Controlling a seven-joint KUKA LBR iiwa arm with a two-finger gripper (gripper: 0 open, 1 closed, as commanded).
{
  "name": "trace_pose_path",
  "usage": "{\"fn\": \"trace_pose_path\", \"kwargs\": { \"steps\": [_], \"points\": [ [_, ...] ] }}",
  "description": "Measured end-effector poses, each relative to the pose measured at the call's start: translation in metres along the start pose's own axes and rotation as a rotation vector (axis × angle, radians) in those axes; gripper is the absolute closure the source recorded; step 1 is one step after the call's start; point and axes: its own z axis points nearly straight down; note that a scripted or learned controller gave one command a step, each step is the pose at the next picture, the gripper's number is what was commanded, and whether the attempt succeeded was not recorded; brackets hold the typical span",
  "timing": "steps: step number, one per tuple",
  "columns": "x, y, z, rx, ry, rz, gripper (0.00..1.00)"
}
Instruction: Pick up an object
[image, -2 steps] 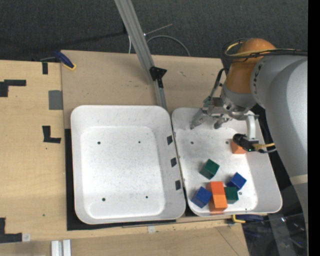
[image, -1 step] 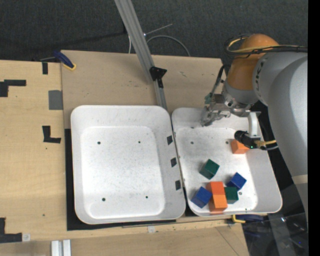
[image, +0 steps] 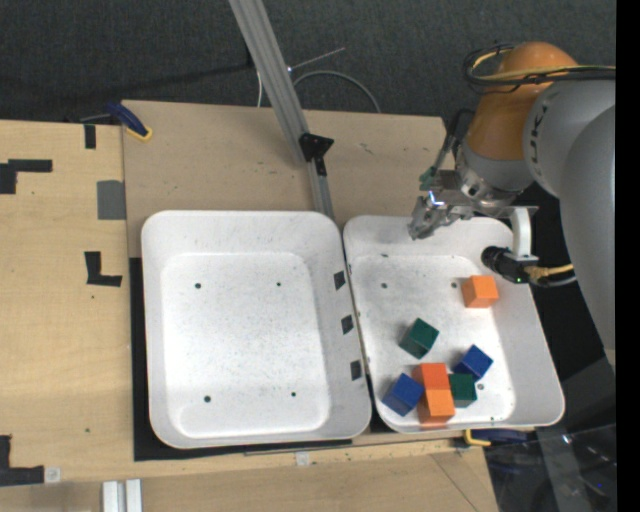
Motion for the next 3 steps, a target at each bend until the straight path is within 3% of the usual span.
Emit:
{"fn": "trace_pose_path", "kwargs": {
  "steps": [2, 3],
  "points": [
    [0.003, -0.001, -0.109, -0.001, -0.001, 0.000, 1.00],
    [0.055, -0.006, -0.111, 0.005, 0.001, -0.004, 1.00]
  ]
}}
